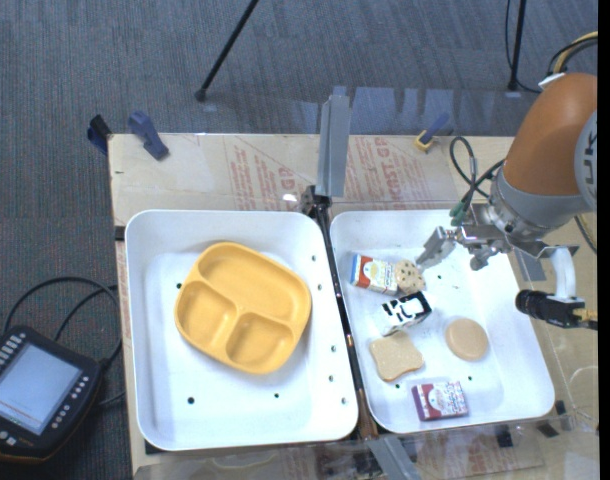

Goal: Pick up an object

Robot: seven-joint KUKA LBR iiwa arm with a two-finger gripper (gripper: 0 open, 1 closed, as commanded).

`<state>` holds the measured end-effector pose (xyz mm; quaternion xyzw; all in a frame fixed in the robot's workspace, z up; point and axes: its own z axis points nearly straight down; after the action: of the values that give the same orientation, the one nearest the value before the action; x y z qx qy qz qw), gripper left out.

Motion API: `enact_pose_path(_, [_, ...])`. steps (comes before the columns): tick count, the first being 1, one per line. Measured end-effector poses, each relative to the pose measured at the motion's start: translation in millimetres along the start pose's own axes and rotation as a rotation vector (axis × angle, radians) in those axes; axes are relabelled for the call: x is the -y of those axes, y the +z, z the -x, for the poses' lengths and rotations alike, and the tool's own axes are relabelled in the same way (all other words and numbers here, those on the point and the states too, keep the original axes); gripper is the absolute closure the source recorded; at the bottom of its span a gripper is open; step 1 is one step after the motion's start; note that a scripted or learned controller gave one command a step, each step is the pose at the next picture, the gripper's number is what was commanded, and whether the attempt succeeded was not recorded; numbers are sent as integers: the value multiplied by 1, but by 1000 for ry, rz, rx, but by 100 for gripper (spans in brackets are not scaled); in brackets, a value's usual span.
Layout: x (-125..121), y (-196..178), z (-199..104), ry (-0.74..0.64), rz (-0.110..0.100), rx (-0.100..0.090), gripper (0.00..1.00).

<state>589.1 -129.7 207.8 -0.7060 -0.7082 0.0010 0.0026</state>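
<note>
arm: grey kuka arm with an orange band (550, 128) reaches in from the right and hangs over the upper part of the right bin.
gripper: two-finger gripper (455, 248) sits above the right bin's upper middle, up and right of the cookie carton; nothing shows between its fingers, and whether they stand wide or narrow cannot be told from this slant.
right bin: shallow white plastic bin (515, 388) on the tabletop (215, 173), carrying five small things.
cookie carton: small white and red carton printed with a cookie (387, 274), lying on its side near the bin's left wall, just below and left of the gripper.
black and white item: small black and white packet (407, 310), just below the cookie carton.
toast slice: tan, toast-shaped flat piece (396, 356), below the black and white item.
round disc: tan round flat disc (467, 340), to the right of the toast slice, apart from it.
red box: small dark red box with a white label (440, 400), near the bin's front edge.
left bin: shallow white bin (150, 268) beside the right bin, holding a yellow three-compartment plastic tray (243, 306).
floor: a handheld control pendant with a grey screen (30, 393) lies at lower left.
</note>
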Motion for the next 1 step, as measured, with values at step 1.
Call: enact_pose_path(1, [-14,121,-2,-92,2,0,0])
